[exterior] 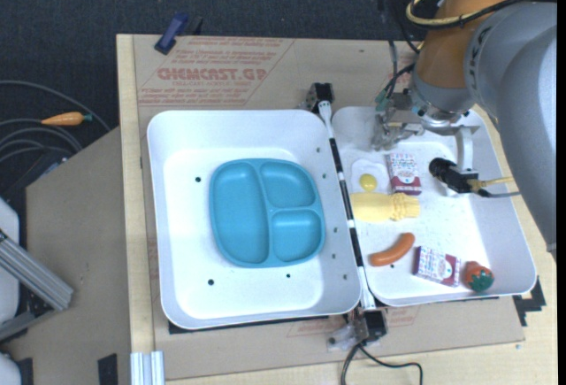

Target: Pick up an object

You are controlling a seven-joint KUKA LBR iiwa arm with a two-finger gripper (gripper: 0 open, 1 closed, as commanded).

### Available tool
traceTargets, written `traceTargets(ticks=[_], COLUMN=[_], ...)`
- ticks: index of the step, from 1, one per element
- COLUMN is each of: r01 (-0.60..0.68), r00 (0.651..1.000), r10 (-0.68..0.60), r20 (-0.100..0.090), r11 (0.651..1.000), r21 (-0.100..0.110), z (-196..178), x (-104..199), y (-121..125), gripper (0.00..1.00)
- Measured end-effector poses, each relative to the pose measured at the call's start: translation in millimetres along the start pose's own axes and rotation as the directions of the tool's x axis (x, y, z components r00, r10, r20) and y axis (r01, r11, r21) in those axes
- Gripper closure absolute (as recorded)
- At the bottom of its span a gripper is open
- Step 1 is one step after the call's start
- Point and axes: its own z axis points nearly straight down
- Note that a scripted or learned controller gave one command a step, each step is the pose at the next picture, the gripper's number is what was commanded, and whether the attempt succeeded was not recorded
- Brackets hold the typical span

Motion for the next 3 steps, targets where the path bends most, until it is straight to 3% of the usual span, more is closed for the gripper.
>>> traceTargets(ticks=[1, 2, 3], r01=[0.000, 0.000, 0.000], r00=[1.000, 1.000, 1.000], r10=[0.000, 0.000, 0.000], r20=[0.000, 0.000, 0.000], r11=[1.000, 1.000, 1.000], r21=[0.000, -0.002, -0.001], z=[0.2, -10.3, -10.0], x=[0.0, 0.3, 0.3], y=[-0.1, 0.5, 0.3], gripper=[0.00, 1.00, 0.00])
